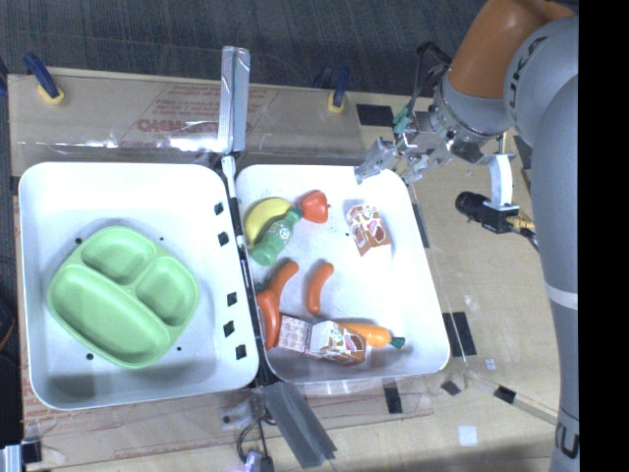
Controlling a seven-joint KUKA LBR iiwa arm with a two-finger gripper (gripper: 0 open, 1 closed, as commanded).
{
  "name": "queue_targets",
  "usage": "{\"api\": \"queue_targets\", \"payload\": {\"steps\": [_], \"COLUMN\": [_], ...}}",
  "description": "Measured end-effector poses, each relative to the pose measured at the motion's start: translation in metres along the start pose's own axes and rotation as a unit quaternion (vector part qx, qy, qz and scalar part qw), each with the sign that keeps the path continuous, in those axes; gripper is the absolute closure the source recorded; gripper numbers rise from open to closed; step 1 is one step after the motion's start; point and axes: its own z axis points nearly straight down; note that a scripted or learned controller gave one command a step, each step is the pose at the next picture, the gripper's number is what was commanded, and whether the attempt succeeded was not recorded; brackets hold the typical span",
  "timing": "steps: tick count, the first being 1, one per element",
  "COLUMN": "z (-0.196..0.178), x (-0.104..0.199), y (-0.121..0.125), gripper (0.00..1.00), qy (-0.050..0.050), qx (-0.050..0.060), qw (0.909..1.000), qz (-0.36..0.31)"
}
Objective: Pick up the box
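While lying flat near front wall of right bin (pixel 425 293), long printed box (pixel 322 339) is seen touching carrot (pixel 371 337) on its right; second small box (pixel 367 227) is seen further back, right of tomato (pixel 314 206). Two sausages (pixel 318 286), banana (pixel 265 215) sit between. Gripper (pixel 385 158) is held above bin's far right corner, nothing gripped; finger opening cannot be told. Green tray (pixel 123 293) is seen in left bin (pixel 39 195)

2 boxes (pixel 366 228), 2 sausages (pixel 318 285)
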Motion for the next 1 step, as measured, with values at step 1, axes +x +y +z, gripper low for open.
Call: {"api": "queue_targets", "payload": {"steps": [1], "z": [0.1231], "x": [0.0016], "y": [-0.0099], "gripper": [0.00], "qy": [0.000], "qx": [-0.001], "qw": [0.9996], "qz": [0.027]}}
